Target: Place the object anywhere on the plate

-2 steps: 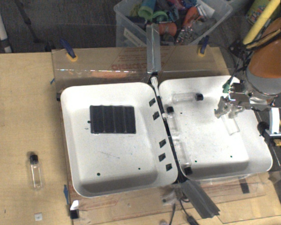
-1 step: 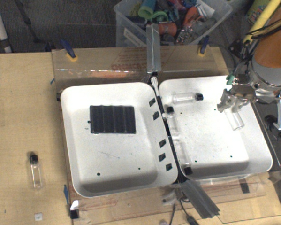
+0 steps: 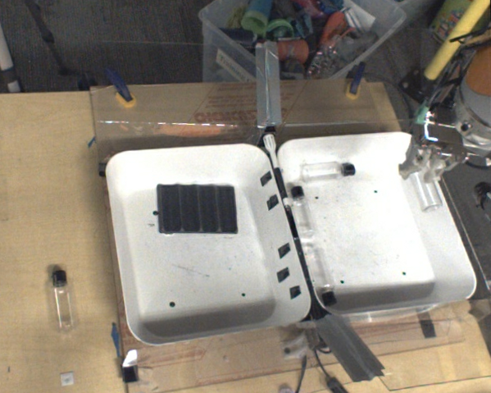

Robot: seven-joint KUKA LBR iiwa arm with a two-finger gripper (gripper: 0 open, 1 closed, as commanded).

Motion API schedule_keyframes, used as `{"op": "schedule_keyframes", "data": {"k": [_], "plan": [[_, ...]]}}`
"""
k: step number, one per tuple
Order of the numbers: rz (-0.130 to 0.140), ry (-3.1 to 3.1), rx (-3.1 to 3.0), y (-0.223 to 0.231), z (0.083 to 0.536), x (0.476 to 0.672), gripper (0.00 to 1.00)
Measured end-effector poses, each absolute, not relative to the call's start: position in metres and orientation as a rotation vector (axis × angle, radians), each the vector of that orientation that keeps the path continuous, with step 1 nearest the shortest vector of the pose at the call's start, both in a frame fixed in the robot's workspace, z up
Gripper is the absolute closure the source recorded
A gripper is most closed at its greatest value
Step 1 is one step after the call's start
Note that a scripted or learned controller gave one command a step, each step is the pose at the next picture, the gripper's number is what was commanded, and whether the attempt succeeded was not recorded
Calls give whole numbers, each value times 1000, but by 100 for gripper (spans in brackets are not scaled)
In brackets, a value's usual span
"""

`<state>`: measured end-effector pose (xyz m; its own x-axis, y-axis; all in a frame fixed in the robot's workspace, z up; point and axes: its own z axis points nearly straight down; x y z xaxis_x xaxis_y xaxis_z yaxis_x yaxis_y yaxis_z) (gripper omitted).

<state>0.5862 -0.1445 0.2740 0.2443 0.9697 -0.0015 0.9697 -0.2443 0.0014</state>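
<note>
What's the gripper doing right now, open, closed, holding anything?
Gripper: at the right edge of the right bin; cannot be told whether it is open or closed, or whether it holds anything.

You have two bins side by side on the bench [image 3: 38, 161]. The left bin [image 3: 136, 304] holds a plate [image 3: 197, 209] lying flat in its rear half, toward the left wall. In the right bin [image 3: 414, 273], one vial [image 3: 326, 171] lies near the back wall, and two more vials [image 3: 299, 207] [image 3: 317, 272] lie along the left wall, one behind the other. The gripper [image 3: 425, 182] hangs over that bin's right rear rim. Another vial [image 3: 62, 298] lies on the bench, left of both bins. A crate [image 3: 221, 37] of items sits behind the bins
</note>
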Motion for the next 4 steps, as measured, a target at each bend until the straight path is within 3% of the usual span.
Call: {"op": "schedule_keyframes", "data": {"k": [1,2,4], "plan": [[-1,1809,2567,-207,393,576,100],[0,1037,2964,-210,435,556,100],[-7,317,3129,-191,431,524,100]]}}
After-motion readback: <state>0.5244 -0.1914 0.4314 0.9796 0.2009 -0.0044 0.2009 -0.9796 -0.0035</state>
